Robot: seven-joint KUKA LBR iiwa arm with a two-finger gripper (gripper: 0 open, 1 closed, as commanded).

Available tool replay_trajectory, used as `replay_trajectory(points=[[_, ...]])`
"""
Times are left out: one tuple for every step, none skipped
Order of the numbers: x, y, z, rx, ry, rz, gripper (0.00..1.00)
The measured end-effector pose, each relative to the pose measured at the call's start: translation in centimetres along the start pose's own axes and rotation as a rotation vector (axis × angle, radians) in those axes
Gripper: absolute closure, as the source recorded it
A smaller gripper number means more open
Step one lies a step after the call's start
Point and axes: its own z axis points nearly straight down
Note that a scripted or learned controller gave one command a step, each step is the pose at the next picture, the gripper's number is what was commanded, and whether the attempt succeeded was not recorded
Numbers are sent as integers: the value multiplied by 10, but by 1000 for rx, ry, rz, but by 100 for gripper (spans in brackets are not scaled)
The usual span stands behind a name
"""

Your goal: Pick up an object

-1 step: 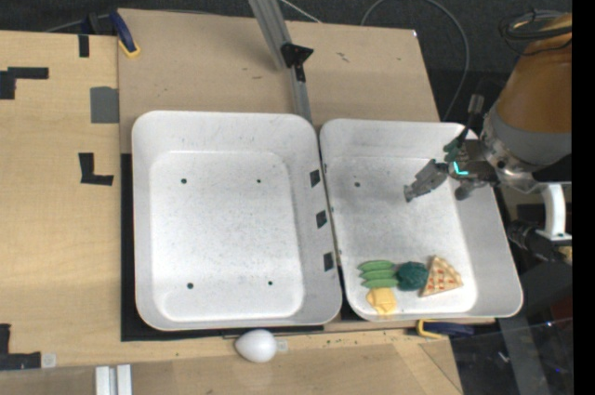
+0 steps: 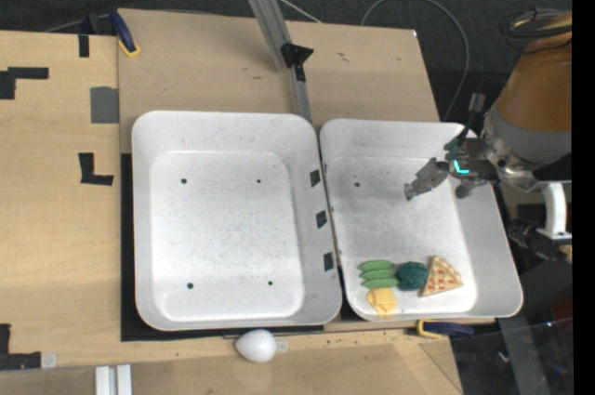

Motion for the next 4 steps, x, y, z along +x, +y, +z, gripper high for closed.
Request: replay_trajectory(points=[[4, 2, 44, 5, 0, 1, 0], [7, 11, 99, 6, 0, 1, 0], [7, 11, 150, 0, -2, 1, 0], [8, 11, 138, 0, 0, 0, 100]])
